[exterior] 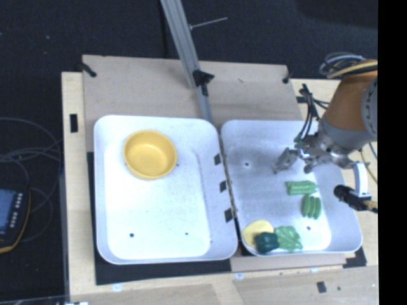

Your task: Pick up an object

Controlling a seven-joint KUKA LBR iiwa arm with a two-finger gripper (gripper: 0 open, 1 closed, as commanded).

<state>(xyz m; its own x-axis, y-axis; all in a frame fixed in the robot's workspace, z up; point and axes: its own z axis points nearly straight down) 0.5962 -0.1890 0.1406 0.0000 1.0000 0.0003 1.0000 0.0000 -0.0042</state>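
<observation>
Two bins; claw (296,160) open above right bin (254,146), holding nothing.

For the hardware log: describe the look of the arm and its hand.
The arm is grey with a broad orange band above the wrist. Dark cables run along its side. The hand is small, grey metal, ending in two thin fingers.

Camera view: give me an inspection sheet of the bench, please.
Surface: two white bins side by side, left bin, right bin.
Job's things: green pieces, yellow piece and dark green piece in the right bin.
Clutter: yellow bowl in the left bin.
Grippers: gripper over the right bin, nothing seen between its fingers.
Cables: black cables along the arm.
Surroundings: grey pole, dark floor.
</observation>
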